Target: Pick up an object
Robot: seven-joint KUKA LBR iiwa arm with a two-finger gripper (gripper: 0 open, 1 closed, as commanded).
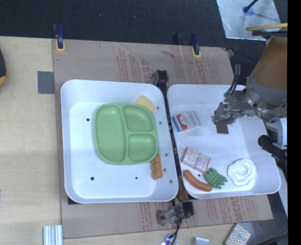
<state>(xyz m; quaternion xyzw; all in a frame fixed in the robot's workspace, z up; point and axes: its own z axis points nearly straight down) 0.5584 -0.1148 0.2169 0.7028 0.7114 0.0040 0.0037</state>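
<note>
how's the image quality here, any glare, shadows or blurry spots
Camera view: soft, even light; the left bin floor glows bright on its left, mild glare; faint shadow under the end effector on the right bin; overall low resolution, so print on the packets is unreadable.

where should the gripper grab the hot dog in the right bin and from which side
Grip the hot dog across its narrow middle, coming straight down from above. It lies flat and elongated near the right bin's front wall, so fingers should straddle its short width. The green leafy piece sits close at its right end, so stay toward the centre or left.
</note>
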